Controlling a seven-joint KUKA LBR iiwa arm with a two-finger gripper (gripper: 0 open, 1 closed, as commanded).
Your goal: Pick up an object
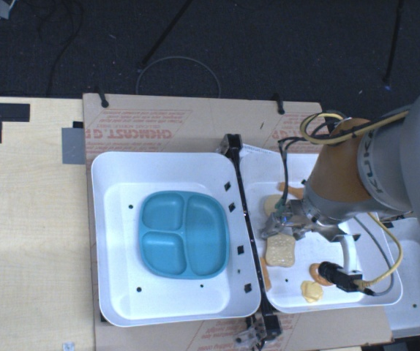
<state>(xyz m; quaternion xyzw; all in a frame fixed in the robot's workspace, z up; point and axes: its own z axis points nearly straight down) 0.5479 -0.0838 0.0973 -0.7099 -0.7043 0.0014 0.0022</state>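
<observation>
On the worktop (27,218) sit 2 white bins, the left bin (115,178) holding 1 blue divided plate (183,234), while right of that plate the arm (356,170) lowers its pincer (282,224), grip state unclear, over 1 tan bread slice (281,252) in the right bin (298,307).

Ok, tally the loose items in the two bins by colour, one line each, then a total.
Blue: 1, the divided plate in the left bin.
Tan: 1, the bread-like slice in the right bin.
Orange: 2, a piece near the front and a piece further back.
Pale yellow: 2, a lump and a piece beside the gripper.
Total: 6 that can be told apart.
</observation>
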